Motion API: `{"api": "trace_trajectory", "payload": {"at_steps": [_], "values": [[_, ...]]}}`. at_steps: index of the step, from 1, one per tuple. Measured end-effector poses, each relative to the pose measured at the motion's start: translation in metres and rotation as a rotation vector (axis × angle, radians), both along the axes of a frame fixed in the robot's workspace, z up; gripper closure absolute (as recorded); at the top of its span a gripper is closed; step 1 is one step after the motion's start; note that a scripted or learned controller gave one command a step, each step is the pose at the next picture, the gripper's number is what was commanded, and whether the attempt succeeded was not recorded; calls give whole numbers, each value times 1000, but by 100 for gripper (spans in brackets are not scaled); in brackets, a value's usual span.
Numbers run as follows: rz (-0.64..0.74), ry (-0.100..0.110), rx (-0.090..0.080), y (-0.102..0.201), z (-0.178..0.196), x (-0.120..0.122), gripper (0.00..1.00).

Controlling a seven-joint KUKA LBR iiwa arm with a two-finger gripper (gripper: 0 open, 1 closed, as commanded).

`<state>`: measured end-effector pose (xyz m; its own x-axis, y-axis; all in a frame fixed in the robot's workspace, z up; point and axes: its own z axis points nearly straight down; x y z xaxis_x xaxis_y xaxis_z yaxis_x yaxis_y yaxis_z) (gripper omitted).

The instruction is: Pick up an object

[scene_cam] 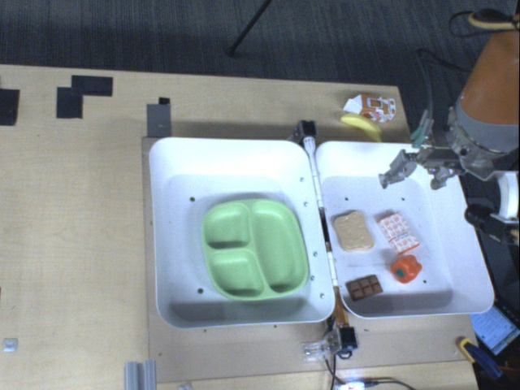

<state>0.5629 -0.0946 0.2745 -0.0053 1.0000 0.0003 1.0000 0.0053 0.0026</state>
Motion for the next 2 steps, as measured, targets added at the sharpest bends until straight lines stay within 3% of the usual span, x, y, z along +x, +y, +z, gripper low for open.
{"api": "trace_trajectory", "payload": {"at_steps": [1,2], "values": [[-2,-10,-2,-3,-176,-30,0],[-1,-10,0,-2,-166,-29,100]]}}
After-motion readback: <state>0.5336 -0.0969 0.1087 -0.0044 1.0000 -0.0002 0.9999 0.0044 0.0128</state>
